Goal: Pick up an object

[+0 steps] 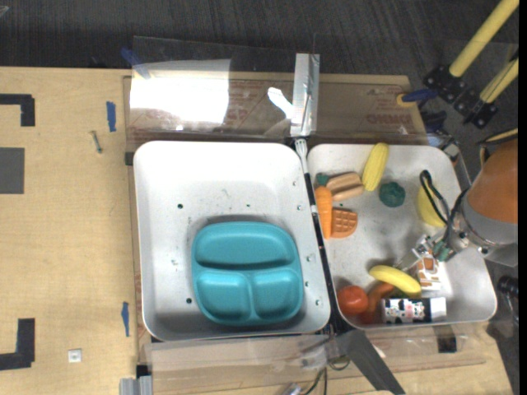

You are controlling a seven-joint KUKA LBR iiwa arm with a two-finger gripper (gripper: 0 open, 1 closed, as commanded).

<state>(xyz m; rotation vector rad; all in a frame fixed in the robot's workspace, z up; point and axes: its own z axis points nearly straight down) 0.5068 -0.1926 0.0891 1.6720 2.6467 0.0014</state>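
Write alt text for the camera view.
A robot arm reaches from the right over the right white bin of toy food: bananas, corn, a carrot, a tomato. The left white bin holds a teal divided tray.

1. The grey arm (494,220) comes in at the right edge of the frame, about mid-height.
2. Its orange band (504,183) sits just above the wrist.
3. The claw (430,253) points down and left, low in the frame's right part.
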